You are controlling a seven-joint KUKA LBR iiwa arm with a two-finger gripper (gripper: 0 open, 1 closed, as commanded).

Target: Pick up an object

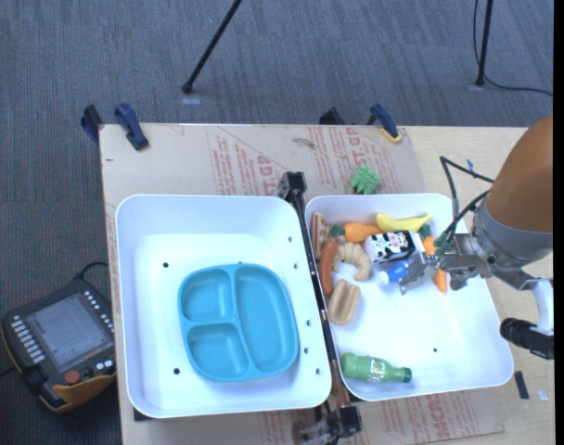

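Approach step: gripper (414,280) low in right bin (467,369), finger state impossible to tell, just at 4 o'clock of black-and-white toy (390,245) in the 11 o'clock clutter; next probably a short shift toward 10 o'clock, then close.

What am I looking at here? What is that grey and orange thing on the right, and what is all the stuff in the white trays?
You are looking down at a workbench from one camera fixed above it. The grey and orange thing is a robot arm reaching in from the right. At its end is a claw, low over the right bin. I cannot tell whether it grips anything. That bin holds toy food: a banana, a carrot, a croissant, a hot dog, a green bottle and a black-and-white carton. The left bin holds a blue divided plate. The arm's job is to pick something up.
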